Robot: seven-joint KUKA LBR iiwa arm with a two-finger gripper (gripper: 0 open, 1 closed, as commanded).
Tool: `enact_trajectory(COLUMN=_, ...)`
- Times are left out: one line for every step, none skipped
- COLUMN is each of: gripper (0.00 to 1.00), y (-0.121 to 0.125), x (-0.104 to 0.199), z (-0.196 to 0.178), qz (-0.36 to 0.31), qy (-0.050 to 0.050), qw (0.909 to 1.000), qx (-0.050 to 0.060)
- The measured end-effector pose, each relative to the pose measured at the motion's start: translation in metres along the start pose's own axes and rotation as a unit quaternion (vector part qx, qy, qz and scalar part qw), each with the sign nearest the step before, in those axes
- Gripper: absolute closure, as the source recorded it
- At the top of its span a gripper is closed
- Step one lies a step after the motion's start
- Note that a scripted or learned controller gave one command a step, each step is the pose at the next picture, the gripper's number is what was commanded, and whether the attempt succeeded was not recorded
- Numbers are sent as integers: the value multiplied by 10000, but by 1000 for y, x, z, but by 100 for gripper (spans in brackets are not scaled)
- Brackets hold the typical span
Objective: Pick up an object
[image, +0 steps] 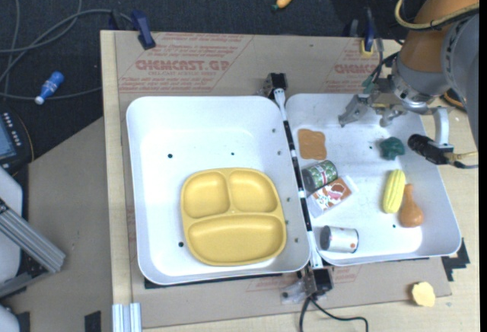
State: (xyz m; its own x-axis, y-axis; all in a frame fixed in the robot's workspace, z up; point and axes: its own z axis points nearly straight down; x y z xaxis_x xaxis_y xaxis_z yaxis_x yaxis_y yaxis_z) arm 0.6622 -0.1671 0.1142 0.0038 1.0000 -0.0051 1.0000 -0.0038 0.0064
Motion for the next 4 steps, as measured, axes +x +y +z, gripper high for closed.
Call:
enact_trajectory(gripper=0, y=-93, x=-50, z=-34, qz=19, qy=30, qw=10000, qx=46)
enact_trajectory(gripper=0, y=-137, x=-43, z=33, qz=-8, qy=44, qw=10000, qx=76)
enact_trajectory(gripper=100, y=-133, x=-44, z=19, qz=-14, qy=19, qw=10000, qx=15)
enact_trajectory(gripper=100, y=-89, x=40, z=30, qz=-61, qy=44, qw=10000, qx=17)
